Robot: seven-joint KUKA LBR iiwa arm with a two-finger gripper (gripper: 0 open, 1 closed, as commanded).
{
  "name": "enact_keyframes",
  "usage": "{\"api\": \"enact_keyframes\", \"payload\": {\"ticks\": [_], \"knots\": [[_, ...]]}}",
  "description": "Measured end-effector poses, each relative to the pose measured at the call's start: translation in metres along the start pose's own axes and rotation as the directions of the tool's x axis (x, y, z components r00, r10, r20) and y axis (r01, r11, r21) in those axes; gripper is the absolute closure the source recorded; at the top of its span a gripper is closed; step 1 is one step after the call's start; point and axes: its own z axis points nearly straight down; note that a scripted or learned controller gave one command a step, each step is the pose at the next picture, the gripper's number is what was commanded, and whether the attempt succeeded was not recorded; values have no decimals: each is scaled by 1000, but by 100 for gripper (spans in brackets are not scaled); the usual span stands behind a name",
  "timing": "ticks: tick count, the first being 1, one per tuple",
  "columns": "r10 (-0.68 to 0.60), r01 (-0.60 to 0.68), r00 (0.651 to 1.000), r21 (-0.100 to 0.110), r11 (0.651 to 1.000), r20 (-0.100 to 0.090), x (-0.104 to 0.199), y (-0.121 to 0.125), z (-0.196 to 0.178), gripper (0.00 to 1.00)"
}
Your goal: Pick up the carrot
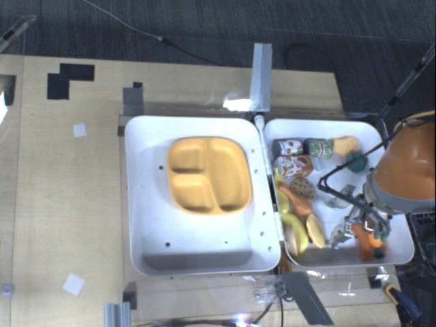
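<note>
Carrot (294, 198) is what you want, and you will find it in the right bin (402, 251), lower middle of the frame, lying slantwise near the bin's left wall among other toy food, just above a banana (294, 227). Your gripper (355, 231) sits well apart from it, at the lower right of the same bin, hanging from the orange band (409, 163) at the right edge. Beside the gripper lies a small orange item (371, 245), too blurred for you to name. Whether the claw is open or closed, you cannot tell from this view. At the centre, the left bin (146, 203) carries a yellow divided tray (208, 174).
</note>
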Motion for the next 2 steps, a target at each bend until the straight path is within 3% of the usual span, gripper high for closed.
{"api": "enact_keyframes", "payload": {"ticks": [1, 2], "knots": [[-6, 6, 1000, 0, 1000, 12, -4, 2, -13, 100], [195, -195, 981, 0, 981, -5, 6, 14, -94, 100]]}}
